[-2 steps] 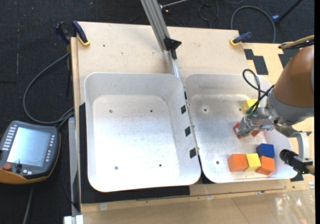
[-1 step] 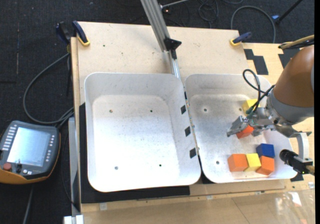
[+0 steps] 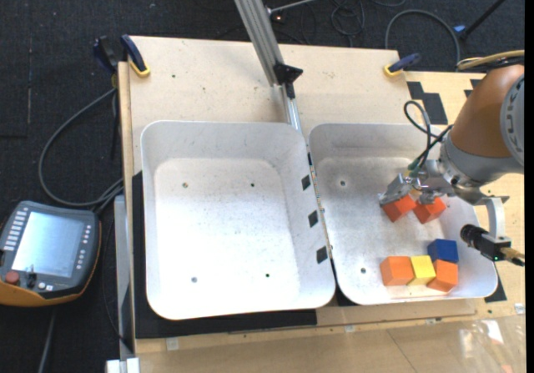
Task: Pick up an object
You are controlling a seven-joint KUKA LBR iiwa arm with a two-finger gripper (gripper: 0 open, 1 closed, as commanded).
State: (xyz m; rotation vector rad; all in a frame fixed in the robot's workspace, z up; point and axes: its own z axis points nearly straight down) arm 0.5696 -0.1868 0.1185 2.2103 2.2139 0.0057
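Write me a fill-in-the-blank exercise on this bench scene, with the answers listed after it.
1. All the blocks lie in the ___ bin of the camera view.
2. The pincer hangs over two ___ blocks.
3. The yellow block sits with an ___ block on either side of it.
4. The blue block rests near the bin's ___ edge.

Answers: right; orange; orange; front

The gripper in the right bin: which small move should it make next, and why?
Probably a short, slow lift. The gripper sits low over two orange blocks, and the view does not settle whether one is caught. A small rise would show it, away from the blocks nearer the front.
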